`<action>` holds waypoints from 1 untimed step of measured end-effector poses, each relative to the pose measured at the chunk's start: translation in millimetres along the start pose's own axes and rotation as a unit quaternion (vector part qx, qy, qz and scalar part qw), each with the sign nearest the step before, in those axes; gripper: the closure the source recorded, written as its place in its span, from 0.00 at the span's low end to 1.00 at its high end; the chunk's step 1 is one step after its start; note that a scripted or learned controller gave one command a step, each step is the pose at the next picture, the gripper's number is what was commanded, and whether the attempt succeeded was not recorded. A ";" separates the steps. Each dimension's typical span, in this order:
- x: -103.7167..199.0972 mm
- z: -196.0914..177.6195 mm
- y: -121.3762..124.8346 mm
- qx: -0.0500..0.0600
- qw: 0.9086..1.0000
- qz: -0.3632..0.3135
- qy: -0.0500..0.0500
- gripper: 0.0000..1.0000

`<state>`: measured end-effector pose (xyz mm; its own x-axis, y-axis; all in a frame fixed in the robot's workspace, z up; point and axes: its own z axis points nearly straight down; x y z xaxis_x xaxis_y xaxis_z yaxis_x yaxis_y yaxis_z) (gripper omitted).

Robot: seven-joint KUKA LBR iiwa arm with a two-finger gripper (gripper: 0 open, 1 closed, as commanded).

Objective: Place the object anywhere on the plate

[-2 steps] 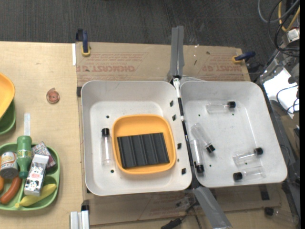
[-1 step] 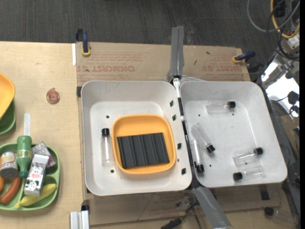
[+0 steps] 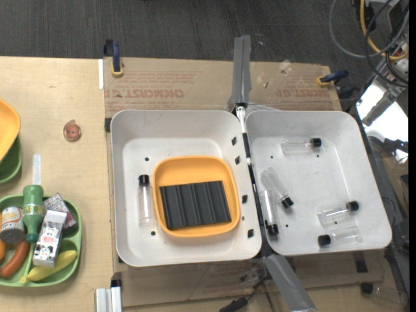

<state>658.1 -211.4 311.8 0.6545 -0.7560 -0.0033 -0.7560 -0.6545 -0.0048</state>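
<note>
Camera view: an orange plate (image 3: 195,169) with a black ribbed insert (image 3: 195,204) sits in the left bin (image 3: 123,148); one vial (image 3: 145,199) lies beside it; five vials (image 3: 276,188) lie scattered in the right bin (image 3: 364,174).

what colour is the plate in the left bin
Orange plate, with a dark ribbed block on it; camera view.

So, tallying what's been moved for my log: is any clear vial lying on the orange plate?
No: the orange plate holds a ridged black object, and the nearest clear vial lies beside it on the bin floor.
</note>
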 end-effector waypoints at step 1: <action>0.5 -7.2 -2.0 -0.001 0.987 -0.160 0.001 0.00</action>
